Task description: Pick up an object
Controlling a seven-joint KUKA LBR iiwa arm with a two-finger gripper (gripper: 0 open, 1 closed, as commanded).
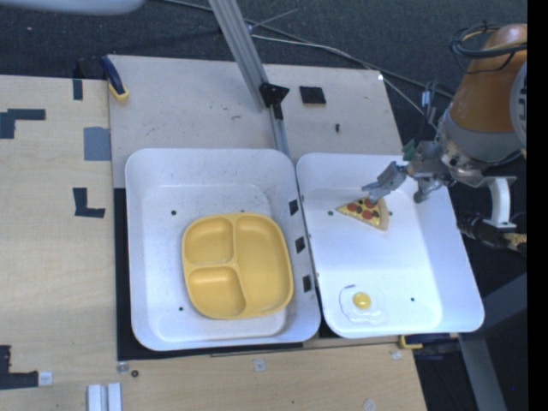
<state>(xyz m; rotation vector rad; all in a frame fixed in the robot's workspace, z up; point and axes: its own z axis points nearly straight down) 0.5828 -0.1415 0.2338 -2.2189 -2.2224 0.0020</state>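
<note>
In the camera view, the gripper [396,181] is hanging low over the far edge of the right bin [445,255], its two fingers spread, one reaching down-left toward the pizza slice [366,213] and the other sitting nearer the bin's right edge. Nothing is lying between them. The pizza slice is resting flat in the far half of that bin, just beside the left fingertip. A fried egg [360,302] is lying near the bin's near edge, well apart. The yellow divided plate [237,265] is sitting in the left bin [154,229].

The risk, as I judge it: the slice is flat and thin (little for fingers to bite), so closing from here is likely to nudge it sideways or clip only its crust, leaving the grasp empty.
</note>
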